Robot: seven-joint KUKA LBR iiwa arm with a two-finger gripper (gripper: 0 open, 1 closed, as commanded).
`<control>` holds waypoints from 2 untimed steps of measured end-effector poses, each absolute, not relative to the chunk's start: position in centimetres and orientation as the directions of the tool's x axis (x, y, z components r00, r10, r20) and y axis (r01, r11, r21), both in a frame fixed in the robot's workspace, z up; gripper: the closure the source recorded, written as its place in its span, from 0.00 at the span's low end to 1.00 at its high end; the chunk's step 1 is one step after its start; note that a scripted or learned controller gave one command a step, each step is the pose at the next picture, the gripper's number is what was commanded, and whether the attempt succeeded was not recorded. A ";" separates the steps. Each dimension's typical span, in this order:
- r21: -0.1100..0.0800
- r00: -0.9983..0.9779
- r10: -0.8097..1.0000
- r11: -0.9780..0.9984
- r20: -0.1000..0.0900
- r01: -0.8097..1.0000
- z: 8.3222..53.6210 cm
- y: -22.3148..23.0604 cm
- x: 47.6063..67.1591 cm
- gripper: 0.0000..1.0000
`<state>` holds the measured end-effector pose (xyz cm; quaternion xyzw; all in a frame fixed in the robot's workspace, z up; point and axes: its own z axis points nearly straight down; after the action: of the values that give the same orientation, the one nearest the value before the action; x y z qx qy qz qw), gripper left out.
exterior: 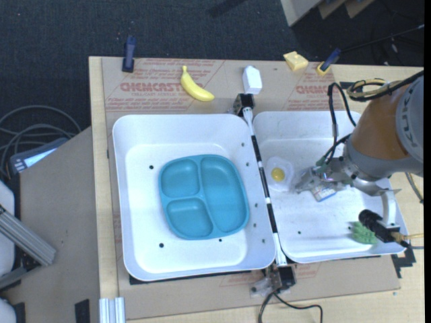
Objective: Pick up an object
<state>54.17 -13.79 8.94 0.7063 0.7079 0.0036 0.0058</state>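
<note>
Clear cup [277, 172], seemingly near arm [377, 136]

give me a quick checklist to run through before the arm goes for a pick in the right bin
1. Gripper over a bin with objects: ok. The gripper sits low inside the right white bin.
2. Target in reach: ok. The small pale round piece with a yellow centre lies just left of the gripper.
3. Room around that target: not ok. It lies close to the bin's left wall.
4. Backup target: not ok. The green lumpy object is tucked into the near right corner.
5. Something already held: cannot tell.
6. Other bin out of the way: ok. The blue divided plastic plate lies flat in the left white bin.
</note>
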 end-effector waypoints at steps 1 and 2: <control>0.018 0.001 1.000 -0.001 -0.008 1.000 10.1 -14.0 54.2 1.00; 0.017 0.001 1.000 -0.001 -0.008 1.000 10.0 -14.0 54.2 0.00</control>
<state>54.22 -14.00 10.03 0.7073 0.7068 0.0033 0.0089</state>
